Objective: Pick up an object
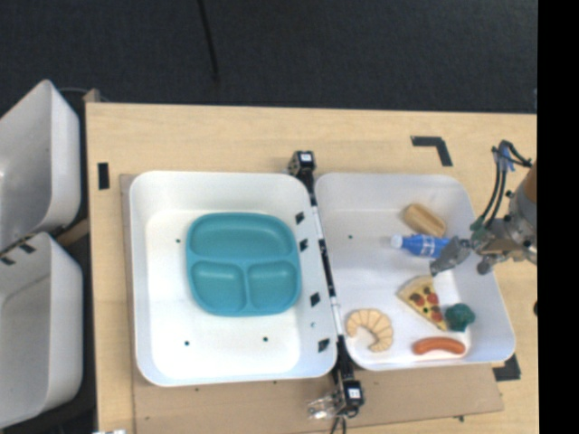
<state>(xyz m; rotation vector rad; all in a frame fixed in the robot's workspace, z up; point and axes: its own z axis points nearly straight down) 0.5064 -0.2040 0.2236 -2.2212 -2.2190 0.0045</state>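
White right bin (362, 208) holds my pick, the blue bottle (420, 244), just beside my claw (463, 257), whose spread I can't tell; I judge I'm on the approach, and next I must centre over it and descend.

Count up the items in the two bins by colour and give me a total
Teal: 1, the divided plate
Blue: 1, the bottle
Tan: 2, the bread roll and the croissant
Red: 1, the sausage
Green: 1, the small green piece
Mixed: 1, the pizza slice
Total: 7
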